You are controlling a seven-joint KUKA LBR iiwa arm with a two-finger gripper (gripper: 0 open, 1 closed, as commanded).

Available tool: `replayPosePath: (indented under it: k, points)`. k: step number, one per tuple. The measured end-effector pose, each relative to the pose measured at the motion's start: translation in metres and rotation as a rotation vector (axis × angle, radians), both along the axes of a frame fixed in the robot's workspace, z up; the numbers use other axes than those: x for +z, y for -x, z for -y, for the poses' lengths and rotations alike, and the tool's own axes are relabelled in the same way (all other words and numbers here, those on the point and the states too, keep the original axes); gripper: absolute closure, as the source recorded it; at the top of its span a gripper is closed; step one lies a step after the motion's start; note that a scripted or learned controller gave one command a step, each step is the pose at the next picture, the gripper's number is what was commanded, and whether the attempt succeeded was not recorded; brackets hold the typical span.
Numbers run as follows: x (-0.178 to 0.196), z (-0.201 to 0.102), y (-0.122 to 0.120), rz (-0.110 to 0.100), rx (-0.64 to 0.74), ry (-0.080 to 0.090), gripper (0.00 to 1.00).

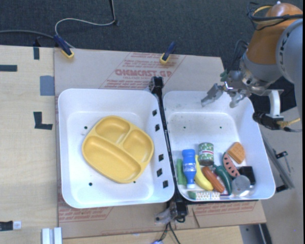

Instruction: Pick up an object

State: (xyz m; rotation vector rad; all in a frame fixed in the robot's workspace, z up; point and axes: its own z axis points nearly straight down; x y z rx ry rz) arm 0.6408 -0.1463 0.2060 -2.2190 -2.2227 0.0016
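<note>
from the camera view above the tabletop, two shallow white bins sit side by side on a cardboard sheet. the left bin holds a yellow divided plate, lying flat near its middle. the right bin has its objects crowded into the near right part: a blue bottle with a white cap end, a small can with a green label just beside it, a banana, a red and orange carrot-like piece, a green piece, a watermelon slice, an orange bread-like piece, a black block and a grey round piece. these lie touching or overlapping one another, and the far half of the right bin's floor is bare apart from small dark specks. the arm, grey with an orange section, reaches in from the right, and its hand hangs over the far right corner of the right bin, well apart from the pile of objects. the two fingers are spread apart with nothing between them. two yellow and blue clamps grip the far edge of the cardboard.
</note>
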Motion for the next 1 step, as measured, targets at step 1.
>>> replayPosePath:
  k: [1]
  points:
    - [-0.1206,0.0084,0.0921,0.0,-0.002,-0.001,0.0]
